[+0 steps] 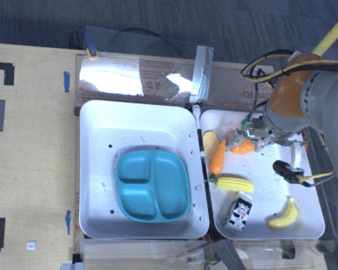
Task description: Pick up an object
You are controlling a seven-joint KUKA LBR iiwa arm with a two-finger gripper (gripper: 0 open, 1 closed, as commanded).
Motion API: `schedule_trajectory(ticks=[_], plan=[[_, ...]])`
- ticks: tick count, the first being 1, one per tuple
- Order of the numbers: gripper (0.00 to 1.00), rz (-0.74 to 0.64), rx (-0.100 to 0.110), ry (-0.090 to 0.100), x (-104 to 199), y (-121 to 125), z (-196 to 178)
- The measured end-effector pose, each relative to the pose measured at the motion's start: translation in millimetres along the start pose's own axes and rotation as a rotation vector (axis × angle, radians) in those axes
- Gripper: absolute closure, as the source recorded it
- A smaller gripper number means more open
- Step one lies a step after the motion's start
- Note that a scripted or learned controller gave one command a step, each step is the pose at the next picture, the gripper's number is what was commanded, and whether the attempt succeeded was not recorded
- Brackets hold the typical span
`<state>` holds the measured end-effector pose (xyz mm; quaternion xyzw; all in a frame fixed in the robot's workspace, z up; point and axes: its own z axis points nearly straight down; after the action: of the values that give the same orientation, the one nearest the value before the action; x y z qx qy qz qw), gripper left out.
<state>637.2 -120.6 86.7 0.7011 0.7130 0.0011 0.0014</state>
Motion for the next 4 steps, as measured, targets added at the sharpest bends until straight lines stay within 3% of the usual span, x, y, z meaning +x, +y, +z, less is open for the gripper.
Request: schedule_trajectory(ticks=[1, 2, 3, 4], plan=[[0.00, 0.096, -0.006, -0.002, 0.6, -43.3, -153.7], [0.00, 0.127, 0.013, 0.002, 25.0, -20.1, -69.7], [0.00, 0.092, -0.002, -0.001, -18.0, 2.0, -0.6], [1.00, 0.091, 0.000, -0.001, -17.5, 1.9, -10.3]])
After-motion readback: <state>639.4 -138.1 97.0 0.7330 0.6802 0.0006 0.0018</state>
